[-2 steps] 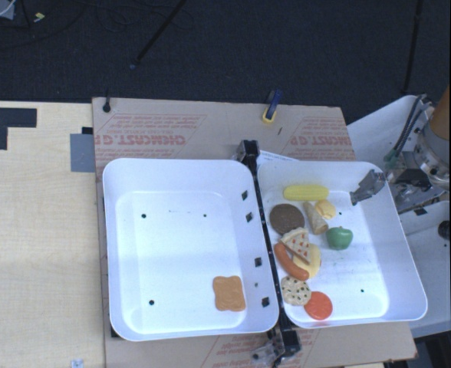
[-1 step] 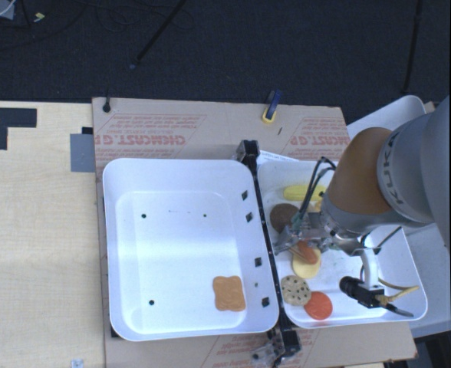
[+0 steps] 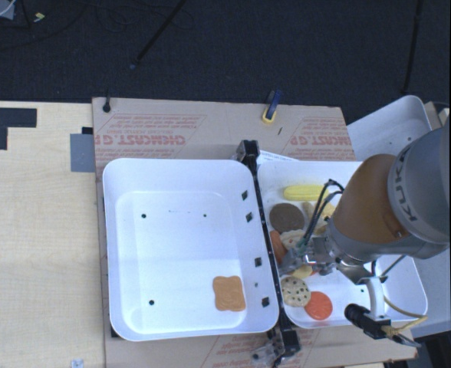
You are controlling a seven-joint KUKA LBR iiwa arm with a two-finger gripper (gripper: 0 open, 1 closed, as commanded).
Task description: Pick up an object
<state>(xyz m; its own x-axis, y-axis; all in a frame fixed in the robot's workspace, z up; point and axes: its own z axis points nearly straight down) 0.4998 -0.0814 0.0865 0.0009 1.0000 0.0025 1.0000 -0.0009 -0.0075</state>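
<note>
White plastic forms the 2 shallow bins on the table (image 3: pixel 41 228), set side by side so things can be sorted from one into the other. The end effector (image 3: pixel 306 257) is lowered into the right bin (image 3: pixel 409 297), at its left wall, amid a crowd of small food-like items; the arm (image 3: pixel 386 205) leans in over that bin, which hides part of the contents. Whether the end effector is spread or pressed together, I cannot tell, since the wrist and cables cover its tip.

Candidates for picking lie close around it: a brown round disc (image 3: pixel 287 217) just above it, a yellow banana-like piece (image 3: pixel 304 192) beyond that, a speckled cookie (image 3: pixel 294 290) just below, and an orange-red round piece (image 3: pixel 318 306) below and slightly right. A pale item sits right at the tip, probably the target, though contact is not clear.

Well to the left of the end effector, in the left bin (image 3: pixel 133 205), 1 tan toast-shaped piece (image 3: pixel 229 293) lies alone. My judgement: the descent for a grasp is under way, nothing lifted yet.
</note>
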